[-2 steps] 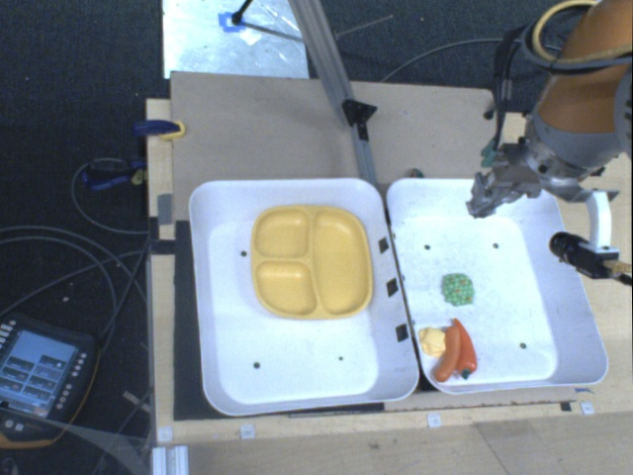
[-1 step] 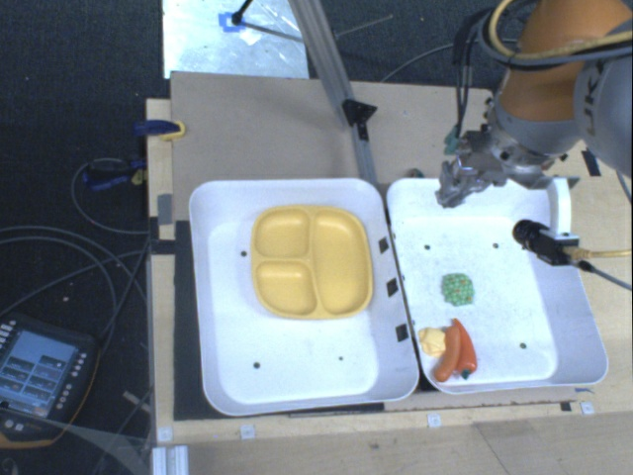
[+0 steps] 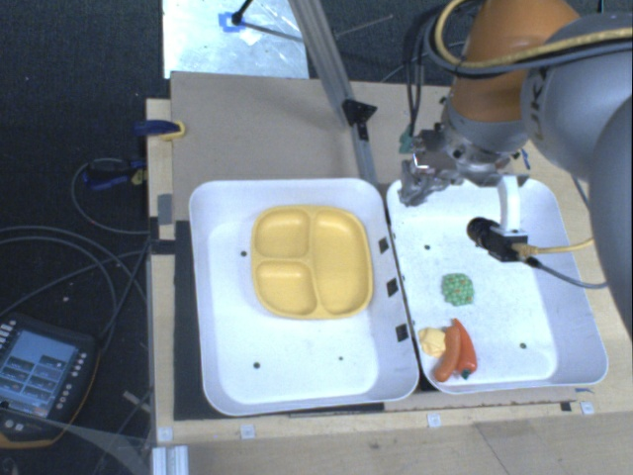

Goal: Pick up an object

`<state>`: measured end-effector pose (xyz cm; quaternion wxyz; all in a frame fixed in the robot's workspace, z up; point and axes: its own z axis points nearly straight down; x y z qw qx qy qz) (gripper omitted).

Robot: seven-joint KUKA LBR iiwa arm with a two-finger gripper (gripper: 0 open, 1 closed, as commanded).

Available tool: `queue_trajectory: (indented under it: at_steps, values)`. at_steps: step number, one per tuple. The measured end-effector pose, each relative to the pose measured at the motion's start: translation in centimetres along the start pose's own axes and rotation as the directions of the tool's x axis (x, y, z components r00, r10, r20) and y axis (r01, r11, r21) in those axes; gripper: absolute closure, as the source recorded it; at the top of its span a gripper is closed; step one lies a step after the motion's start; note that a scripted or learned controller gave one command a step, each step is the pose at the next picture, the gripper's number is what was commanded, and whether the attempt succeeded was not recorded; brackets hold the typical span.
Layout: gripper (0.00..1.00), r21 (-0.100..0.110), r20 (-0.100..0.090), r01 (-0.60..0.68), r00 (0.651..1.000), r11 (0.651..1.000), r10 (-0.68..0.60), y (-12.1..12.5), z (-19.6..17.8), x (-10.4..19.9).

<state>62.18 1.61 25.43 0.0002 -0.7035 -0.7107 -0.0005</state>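
Big grey arm (image 3: 554, 77) leans in over the right bin (image 3: 534, 359); its end effector (image 3: 423, 178) hangs above that bin's far left corner, state I cannot tell. Left bin (image 3: 223, 364) carries a yellow divided plate (image 3: 312, 261). Near right: orange carrot (image 3: 459, 350), green ball (image 3: 457, 288), yellow piece (image 3: 432, 340).

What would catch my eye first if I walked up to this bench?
Probably the yellow divided plate in the middle of the left bin. Next, the grey arm's orange band looming at upper right, above the right bin holding a green ball, an orange-red piece and a pale yellow piece.
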Motion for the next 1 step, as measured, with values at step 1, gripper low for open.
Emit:
queue_trajectory:
  at_steps: [1]
  values:
    - [1.0,-0.003,-0.001,0.001,1.0,1.0,-0.001,1.47,0.02,5.38]
